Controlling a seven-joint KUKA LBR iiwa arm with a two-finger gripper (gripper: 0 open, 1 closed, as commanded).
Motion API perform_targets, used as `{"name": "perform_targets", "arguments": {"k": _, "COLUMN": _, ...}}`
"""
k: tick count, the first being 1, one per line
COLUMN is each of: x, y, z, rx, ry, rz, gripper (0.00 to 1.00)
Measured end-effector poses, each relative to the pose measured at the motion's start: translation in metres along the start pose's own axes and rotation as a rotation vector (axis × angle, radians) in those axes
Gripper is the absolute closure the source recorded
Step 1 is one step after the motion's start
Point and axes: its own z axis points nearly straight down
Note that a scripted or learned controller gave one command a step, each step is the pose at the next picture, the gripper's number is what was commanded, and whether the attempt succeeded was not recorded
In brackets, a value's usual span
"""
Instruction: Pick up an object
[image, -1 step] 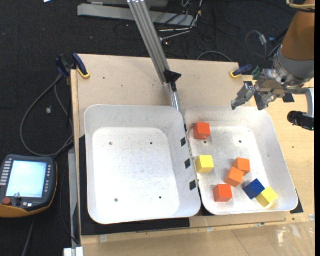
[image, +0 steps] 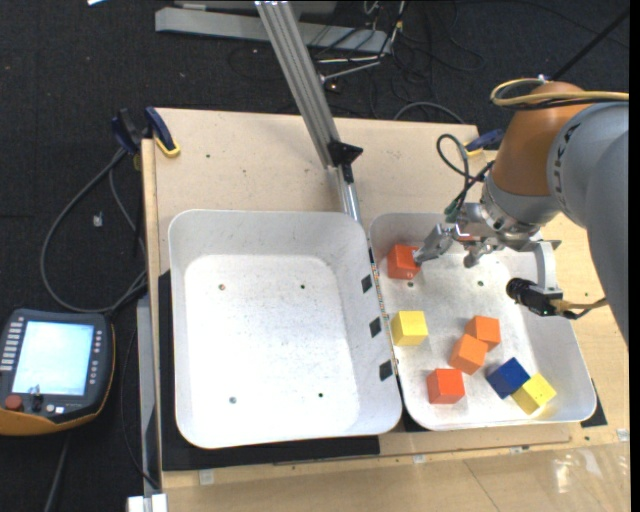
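Right bin (image: 560, 330) holds seven blocks. One orange block (image: 402, 262) lies alone near the bin's upper left wall, close to the divide between the two bins. The rest sit lower: a yellow block (image: 409, 328) by the left wall, two orange blocks (image: 476, 343) touching each other near the middle, a red-orange block (image: 446, 385) toward the front rim, and a blue block (image: 508, 376) touching a second yellow block (image: 535, 393) at the front right. The pincer (image: 455, 243) hangs over the upper part of the right bin, just right of the lone orange block; one finger (image: 432, 246) slants down and left so that its tip is just beside the block's upper right corner, the other (image: 472, 255) points down further right. The fingers stand spread apart, released, with nothing between them; the orange block is beside the left tip, not between the fingers. The arm (image: 585, 160) enters from the right edge, grey link sloping toward the bin, orange band above the wrist, wrist bent downward, cables looping around it. Left bin (image: 200, 300) sits beside the right one, rims meeting at the middle. Both rest on the light wooden counter (image: 250, 160). A metal pole (image: 305, 85) slants across the counter's top. A handheld pendant (image: 52, 368) with a lit screen lies on the dark floor at left.
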Motion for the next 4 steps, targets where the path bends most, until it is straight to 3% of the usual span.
{"name": "perform_targets", "arguments": {"k": 1, "x": 0.008, "y": -0.010, "z": 0.009, "rx": -0.026, "ry": -0.007, "rz": 0.002, "gripper": 0.00}}
{"name": "perform_targets", "arguments": {"k": 2, "x": 0.022, "y": -0.012, "z": 0.014, "rx": -0.028, "ry": -0.007, "rz": 0.006, "gripper": 0.00}}
{"name": "perform_targets", "arguments": {"k": 3, "x": 0.023, "y": -0.011, "z": 0.003, "rx": -0.033, "ry": -0.008, "rz": 0.004, "gripper": 1.00}}
{"name": "perform_targets", "arguments": {"k": 4, "x": 0.034, "y": -0.022, "z": 0.032, "rx": 0.001, "ry": -0.001, "rz": 0.000, "gripper": 1.00}}
